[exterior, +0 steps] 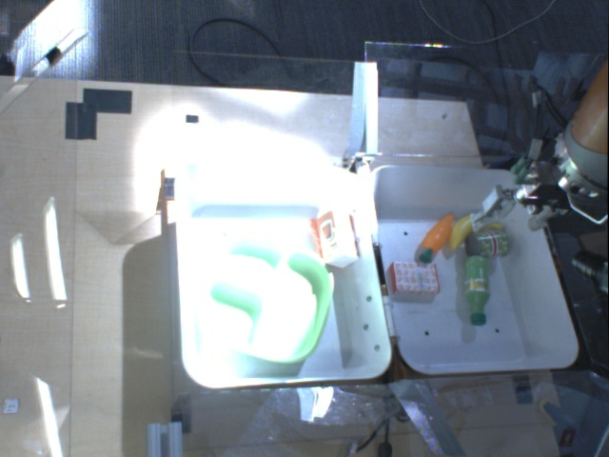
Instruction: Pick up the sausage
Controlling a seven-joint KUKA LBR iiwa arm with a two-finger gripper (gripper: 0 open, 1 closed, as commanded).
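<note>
In the right bin (547, 350) an orange, sausage-shaped piece (437, 235) lies at a slant near the middle, with a small yellow piece (461, 231) touching its right side. I cannot tell for certain that this orange piece is the sausage. My gripper (497, 204) reaches in from the right, just above and to the right of the yellow piece and above a small can (489, 245). It is apart from the orange piece, and nothing shows held in it.
A green bottle (476, 288) lies below the can. A red-and-white box (413, 281) sits by the right bin's left wall. The left bin (366, 355) holds a green bowl (276, 307) and an orange-and-white carton (333, 237). Strong glare washes out that bin.
</note>
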